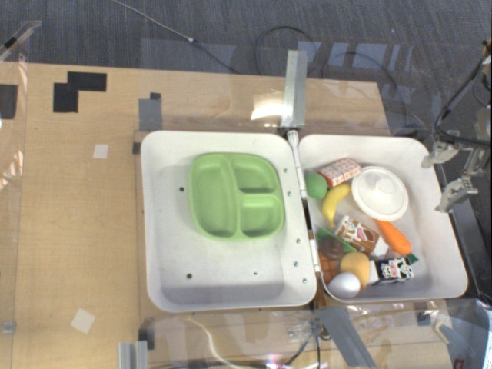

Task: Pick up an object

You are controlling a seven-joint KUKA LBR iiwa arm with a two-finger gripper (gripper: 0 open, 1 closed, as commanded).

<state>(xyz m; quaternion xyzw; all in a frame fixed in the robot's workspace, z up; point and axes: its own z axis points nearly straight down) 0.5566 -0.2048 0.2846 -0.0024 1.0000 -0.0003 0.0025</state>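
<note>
Dark carpet backs a pale wooden bench; you have two shallow white bins on it, side by side.

Left bin: one green divided tray, nothing on it.

Right bin, contents crowded toward its left half:
- white round lid or bowl
- banana, touching the white piece's left edge
- small red-and-white box, near the top
- green round item, against the dividing wall
- carrot
- brown printed carton, between banana and carrot
- yellow round fruit
- white egg, just below it
- black-and-white carton, to the fruit's right

Gripper: at the right bin's far right edge, well apart from every item. You see two pale fingers standing separated with nothing between them, so read it as spread and unloaded.

Step in hand, as a judgement: approach only; no object is yet chosen or touched. Your next move calls for a travel leftward over the pile, then a descent onto something with free sides. The carrot and the black-and-white carton sit on the pile's outer edge and look easiest to straddle.

Hard to make out: dark items beneath the brown carton cannot be identified, the arm is cut off by the frame, and the gripper's height above the bin cannot be judged.
</note>
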